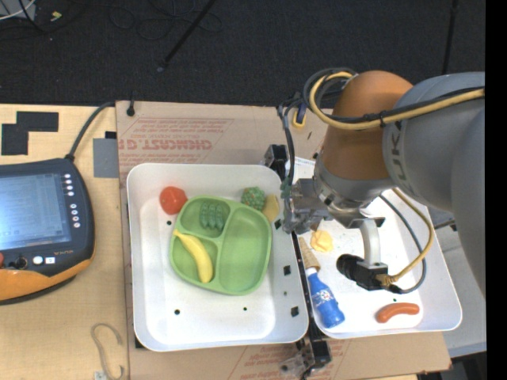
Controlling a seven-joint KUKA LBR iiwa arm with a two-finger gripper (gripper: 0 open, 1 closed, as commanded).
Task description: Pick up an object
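Overhead, gripper (291, 212) low over wall between 2 bins (142, 212), finger state unclear, broccoli (254, 198), cheese (321, 240), bottle (322, 298) nearby

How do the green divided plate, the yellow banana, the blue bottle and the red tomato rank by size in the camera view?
1. green divided plate
2. yellow banana and blue bottle, too alike to rank
3. red tomato

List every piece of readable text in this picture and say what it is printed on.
Red print on the brown cardboard sheet behind the bins: upside down and mirrored, too blurred to read reliably.
White mark on the blue bottle's label: too small to read.
Grey handheld control pendant's screen: lines of text, too blurred to read.
Grey robot arm: partial lettering, unreadable.
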